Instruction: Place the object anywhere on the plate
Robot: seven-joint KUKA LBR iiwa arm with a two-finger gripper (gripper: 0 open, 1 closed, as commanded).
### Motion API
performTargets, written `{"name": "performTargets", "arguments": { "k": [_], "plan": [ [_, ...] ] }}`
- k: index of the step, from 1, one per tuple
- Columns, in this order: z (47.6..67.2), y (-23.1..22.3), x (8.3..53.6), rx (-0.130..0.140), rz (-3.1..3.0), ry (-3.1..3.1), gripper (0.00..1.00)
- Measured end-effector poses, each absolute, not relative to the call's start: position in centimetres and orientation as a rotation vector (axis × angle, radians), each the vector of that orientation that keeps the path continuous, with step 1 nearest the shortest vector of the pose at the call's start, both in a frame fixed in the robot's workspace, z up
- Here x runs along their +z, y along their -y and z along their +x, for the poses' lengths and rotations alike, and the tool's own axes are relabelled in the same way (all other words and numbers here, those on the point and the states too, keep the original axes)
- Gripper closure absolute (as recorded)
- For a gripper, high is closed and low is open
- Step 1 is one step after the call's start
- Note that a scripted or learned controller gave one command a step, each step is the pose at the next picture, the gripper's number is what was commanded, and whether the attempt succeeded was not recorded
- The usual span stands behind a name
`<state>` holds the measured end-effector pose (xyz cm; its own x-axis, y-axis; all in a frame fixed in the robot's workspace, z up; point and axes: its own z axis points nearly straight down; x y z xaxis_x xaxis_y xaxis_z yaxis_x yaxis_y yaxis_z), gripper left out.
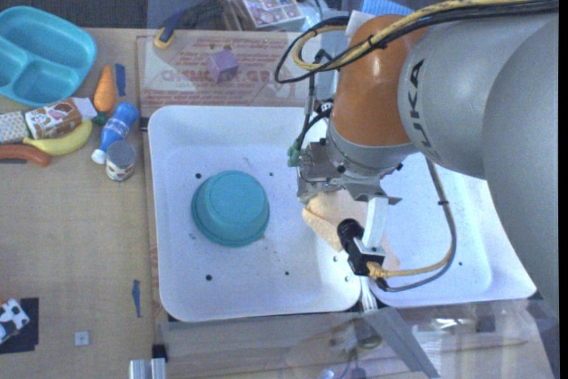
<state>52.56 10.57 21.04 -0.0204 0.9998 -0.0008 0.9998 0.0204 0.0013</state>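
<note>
**Item 1. Left bin** (169, 138), white and shallow. Holds a round teal plate (231, 207) near its centre, lying flat.

**Item 2. Right bin** (497, 271), white, largely covered by the arm.

**Item 3. Arm** (497, 93), grey with an orange band, entering from 3 o'clock. A yellow cable (461, 6) runs along it. The gripper (321, 191) hangs over the seam between the two bins. Whether it is open or closed cannot be told, as the wrist hides it.

**Item 4. Object** (324, 222), pale yellow-tan and partly hidden. It lies at the seam between the bins, directly under the gripper, at 3 o'clock from the plate and apart from it. Contact with the gripper cannot be told.

**Item 5. Bench goods**, at 10 o'clock from the left bin: blue divided tray (40, 58), carrot (105, 89), banana (64, 143), blue bottle (115, 127), small can (120, 161).

**Item 6.** Purple block (224, 63), at 12 o'clock from the left bin, on a cardboard sheet (186, 71).
</note>
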Motion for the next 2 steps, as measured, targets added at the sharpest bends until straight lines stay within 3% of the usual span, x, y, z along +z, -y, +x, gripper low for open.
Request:
{"name": "performTargets", "arguments": {
  "k": [1,2],
  "plan": [
    [55.08,-16.35,20.92,-0.001,2.189,-2.252,1.0],
    [55.08,-16.39,20.96,0.0,2.189,-2.252,0.0]
  ]
}}
